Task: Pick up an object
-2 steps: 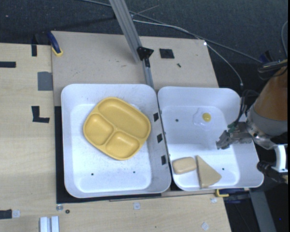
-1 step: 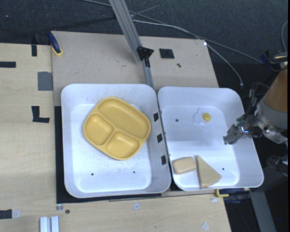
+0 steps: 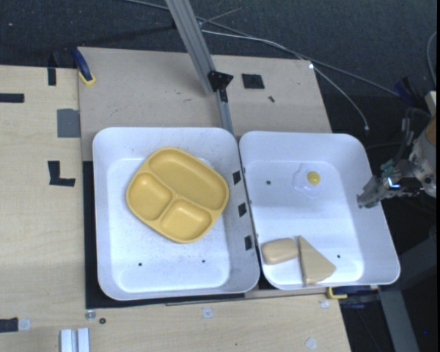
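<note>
At the right bin's (image 3: 374,196) right rim hangs my gripper (image 3: 372,194), jaw state I cannot tell, so I'd carry it to the wedge (image 3: 315,262) beside the bun (image 3: 279,251) by the front edge, then descend squarely.

Mounted high above the bench (image 3: 205,86), fixed, looking down at a slant. Far enough back to take in both white bins whole: left bin (image 3: 106,218) and right bin (image 3: 367,196) side by side mid-frame, with bench surface around them and dark floor beyond the far edge. Tilted so the far side of the bench sits toward the top of the picture. Catches the gripper (image 3: 374,194) at the right margin, just at the right bin's outer rim, with both bins lying leftward of the fingers.
</note>
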Action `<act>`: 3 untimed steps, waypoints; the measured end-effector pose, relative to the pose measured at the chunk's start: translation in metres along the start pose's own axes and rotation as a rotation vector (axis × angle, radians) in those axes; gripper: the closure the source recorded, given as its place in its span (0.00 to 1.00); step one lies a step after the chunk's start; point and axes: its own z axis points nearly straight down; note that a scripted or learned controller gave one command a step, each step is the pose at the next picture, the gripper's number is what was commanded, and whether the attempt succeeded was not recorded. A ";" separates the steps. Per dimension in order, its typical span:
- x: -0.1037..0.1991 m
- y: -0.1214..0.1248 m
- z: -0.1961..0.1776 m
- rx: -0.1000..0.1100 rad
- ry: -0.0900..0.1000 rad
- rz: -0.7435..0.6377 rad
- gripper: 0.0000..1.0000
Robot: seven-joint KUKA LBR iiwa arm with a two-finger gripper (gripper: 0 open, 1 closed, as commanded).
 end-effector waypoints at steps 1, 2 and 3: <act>0.059 0.006 -0.006 0.004 0.004 -0.006 1.00; 0.117 0.008 0.006 0.006 0.004 -0.005 1.00; 0.179 0.019 0.003 0.005 0.004 -0.007 1.00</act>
